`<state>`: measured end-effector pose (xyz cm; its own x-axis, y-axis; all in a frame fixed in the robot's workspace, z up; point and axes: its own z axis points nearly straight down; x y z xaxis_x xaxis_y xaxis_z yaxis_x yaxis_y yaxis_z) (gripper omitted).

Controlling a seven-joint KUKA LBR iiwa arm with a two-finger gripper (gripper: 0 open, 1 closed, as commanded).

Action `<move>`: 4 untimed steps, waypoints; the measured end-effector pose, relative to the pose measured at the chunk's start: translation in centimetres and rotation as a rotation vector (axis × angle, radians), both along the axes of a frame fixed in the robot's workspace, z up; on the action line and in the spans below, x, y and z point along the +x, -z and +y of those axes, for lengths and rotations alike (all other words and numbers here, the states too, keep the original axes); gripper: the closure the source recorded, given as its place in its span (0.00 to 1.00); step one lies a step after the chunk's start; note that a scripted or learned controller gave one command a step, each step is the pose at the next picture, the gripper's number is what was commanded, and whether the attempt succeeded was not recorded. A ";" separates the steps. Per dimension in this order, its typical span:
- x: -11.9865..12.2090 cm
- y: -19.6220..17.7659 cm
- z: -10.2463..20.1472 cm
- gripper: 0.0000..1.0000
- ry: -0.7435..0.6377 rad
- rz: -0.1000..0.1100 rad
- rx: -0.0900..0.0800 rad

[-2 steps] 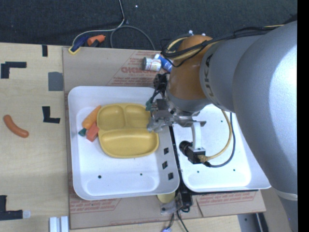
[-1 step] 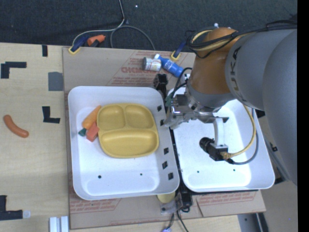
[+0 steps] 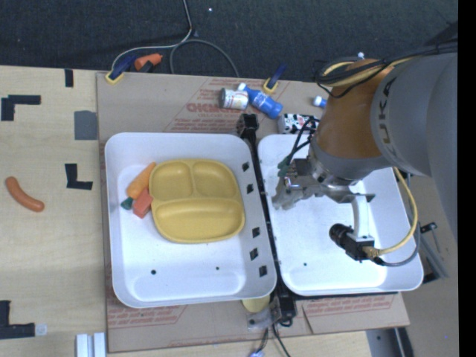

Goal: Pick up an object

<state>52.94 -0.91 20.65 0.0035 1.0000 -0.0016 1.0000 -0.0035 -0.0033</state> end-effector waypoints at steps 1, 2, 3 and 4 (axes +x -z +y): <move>6.8 -5.0 -11.8 1.00 0.004 -0.012 -0.007; 9.1 2.8 -4.7 1.00 -0.010 0.003 0.004; 7.4 2.3 3.0 1.00 -0.012 -0.001 0.004; 6.2 2.3 8.9 1.00 -0.011 -0.001 0.004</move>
